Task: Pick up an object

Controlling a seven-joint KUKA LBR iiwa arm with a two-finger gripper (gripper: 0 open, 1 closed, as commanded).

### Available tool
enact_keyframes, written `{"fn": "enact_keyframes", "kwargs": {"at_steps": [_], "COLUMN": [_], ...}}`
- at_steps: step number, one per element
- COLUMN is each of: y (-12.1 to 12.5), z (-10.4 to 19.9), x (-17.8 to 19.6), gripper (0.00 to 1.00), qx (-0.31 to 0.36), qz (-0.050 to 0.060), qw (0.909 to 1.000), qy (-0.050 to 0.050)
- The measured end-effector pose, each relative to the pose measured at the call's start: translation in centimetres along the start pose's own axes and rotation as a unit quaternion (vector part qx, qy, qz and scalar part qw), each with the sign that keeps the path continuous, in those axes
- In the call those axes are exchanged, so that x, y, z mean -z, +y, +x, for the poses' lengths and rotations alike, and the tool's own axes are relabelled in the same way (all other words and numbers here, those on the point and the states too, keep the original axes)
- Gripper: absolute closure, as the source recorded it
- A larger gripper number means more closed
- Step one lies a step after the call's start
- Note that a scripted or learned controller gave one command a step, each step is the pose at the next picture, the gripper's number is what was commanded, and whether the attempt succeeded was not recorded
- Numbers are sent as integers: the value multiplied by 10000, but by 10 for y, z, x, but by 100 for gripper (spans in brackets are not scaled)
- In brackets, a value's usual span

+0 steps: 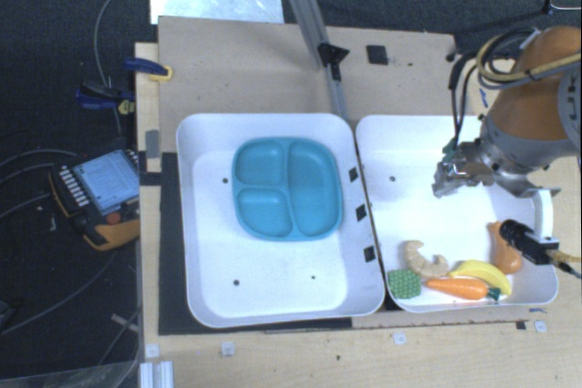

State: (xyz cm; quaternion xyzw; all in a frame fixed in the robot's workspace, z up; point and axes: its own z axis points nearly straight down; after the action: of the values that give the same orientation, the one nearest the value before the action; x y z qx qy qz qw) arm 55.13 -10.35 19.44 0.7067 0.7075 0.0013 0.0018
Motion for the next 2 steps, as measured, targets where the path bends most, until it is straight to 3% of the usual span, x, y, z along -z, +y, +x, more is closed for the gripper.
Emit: {"fn": "enact_keyframes", "kwargs": {"at_steps": [1, 2], "y": [1, -1], "z": [2, 58], "x": [65, 67], "gripper": [100, 100], "qx": [20, 50], "qz": [-20, 11], "qw": [10000, 10000], "qy": [-3, 13]}}
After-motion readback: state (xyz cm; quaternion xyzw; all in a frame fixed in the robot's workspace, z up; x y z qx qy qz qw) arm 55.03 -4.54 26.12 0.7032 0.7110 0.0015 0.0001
